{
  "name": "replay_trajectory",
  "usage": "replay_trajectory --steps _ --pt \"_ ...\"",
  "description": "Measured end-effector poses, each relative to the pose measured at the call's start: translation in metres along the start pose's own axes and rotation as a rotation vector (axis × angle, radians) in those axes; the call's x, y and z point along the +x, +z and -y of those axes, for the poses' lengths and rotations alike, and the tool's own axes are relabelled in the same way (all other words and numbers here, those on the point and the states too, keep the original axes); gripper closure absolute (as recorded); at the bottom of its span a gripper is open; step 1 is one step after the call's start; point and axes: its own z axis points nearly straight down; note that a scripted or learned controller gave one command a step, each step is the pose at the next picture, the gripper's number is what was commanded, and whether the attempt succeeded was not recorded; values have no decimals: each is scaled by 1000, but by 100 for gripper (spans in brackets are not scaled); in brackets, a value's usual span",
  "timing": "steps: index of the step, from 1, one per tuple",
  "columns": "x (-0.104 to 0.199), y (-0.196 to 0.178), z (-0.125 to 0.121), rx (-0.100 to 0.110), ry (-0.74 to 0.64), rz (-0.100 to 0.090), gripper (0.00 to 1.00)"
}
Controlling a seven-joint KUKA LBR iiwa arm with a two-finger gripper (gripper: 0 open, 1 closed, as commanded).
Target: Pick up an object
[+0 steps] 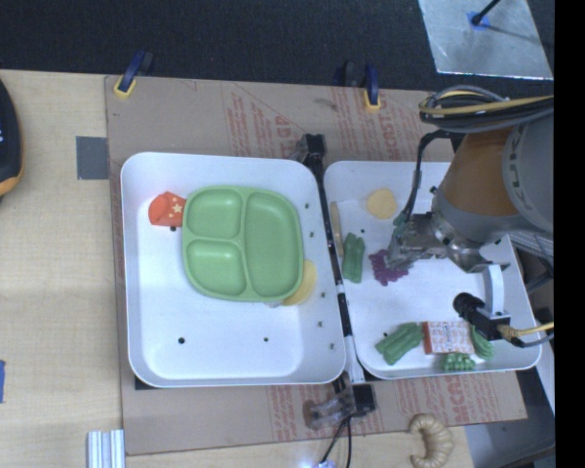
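Note:
My gripper (pixel 403 250) hangs low in the right bin (pixel 370 178), under the orange-banded wrist (pixel 478 178). It sits directly over the right side of a purple bunch of grapes (pixel 387 268), which partly shows below and left of it. Just to the left lies a green pickle-like piece (pixel 353 257). A pale yellow disc (pixel 381 203) rests near the bin's back. At the front lie a green ridged piece (pixel 400 342), a red and white packet (pixel 447 336) and a small green piece (pixel 458 363).
The left bin (pixel 151 349) holds a green divided plate (pixel 244 244), a red item (pixel 166 209) at its left and a yellow item (pixel 307 283) tucked under its right edge. A black clamp (pixel 314 147) stands between the bins. Cables (pixel 468 100) loop behind the arm.

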Motion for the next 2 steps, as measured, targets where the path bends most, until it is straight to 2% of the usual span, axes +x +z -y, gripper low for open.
replay_trajectory --steps 1,2 --pt "0 0 0 1 0 0 0" --pt "-1 -10 0 1 -1 1 100"
